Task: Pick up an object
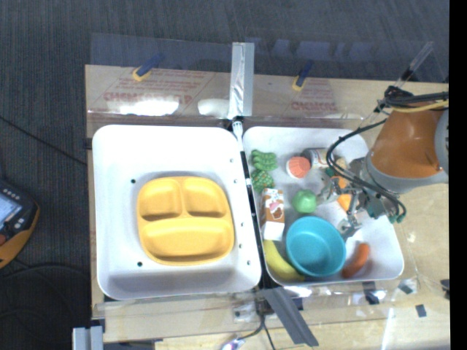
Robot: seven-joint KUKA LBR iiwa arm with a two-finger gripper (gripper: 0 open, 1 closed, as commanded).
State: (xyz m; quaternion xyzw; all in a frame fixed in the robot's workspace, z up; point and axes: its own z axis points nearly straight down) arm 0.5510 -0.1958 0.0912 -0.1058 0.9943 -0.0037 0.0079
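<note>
Pincer: my pincer [349, 208] hangs low over the right side of the right shallow white plastic bin [379, 265]; I cannot tell from this slant whether it is spread or pressed together, and I see nothing between its tips.
Hidden: cables and my orange-banded wrist [408, 146] cover the bin's far right corner; a small orange piece just beside the pincer is too muddled to name.
Nearest things: the round green ball [306, 201] lies just left of my pincer; the orange carrot-shaped toy [355, 260] lies near the front wall, long axis slanting up to the right.
Around: a turquoise plastic bowl [314, 246] sits upright in front, touching a yellow banana [280, 262]; behind are a red-white round piece [298, 168] and green leafy toy [263, 165].
Left bin: a yellow compartment tray [185, 219], well apart, on the desk [182, 86].
</note>
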